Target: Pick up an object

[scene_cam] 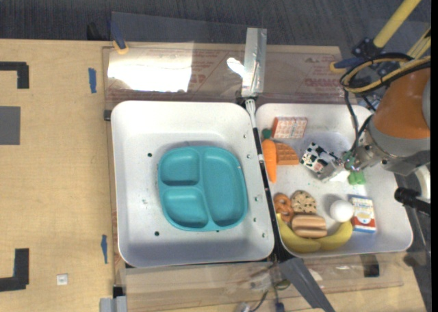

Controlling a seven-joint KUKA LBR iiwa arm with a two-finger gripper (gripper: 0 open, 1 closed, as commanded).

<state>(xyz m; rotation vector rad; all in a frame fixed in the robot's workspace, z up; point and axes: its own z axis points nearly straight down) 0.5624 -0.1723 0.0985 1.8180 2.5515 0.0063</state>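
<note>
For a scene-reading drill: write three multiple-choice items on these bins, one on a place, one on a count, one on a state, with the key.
1. Where does the teal sectioned plastic plate lie?
A. left white bin
B. right white bin
C. on the wooden bench

2. How many compartments has the plate?
A. two
B. three
C. five

3. How does the yellow curved banana lie?
A. alone in a far corner
B. hanging over the rim
C. against the hot dog in its bun, at the near edge

Key: 1 A, it fills the left bin's floor; 2 B, three hollows show; 3 C, it curves under the hot dog.
</note>
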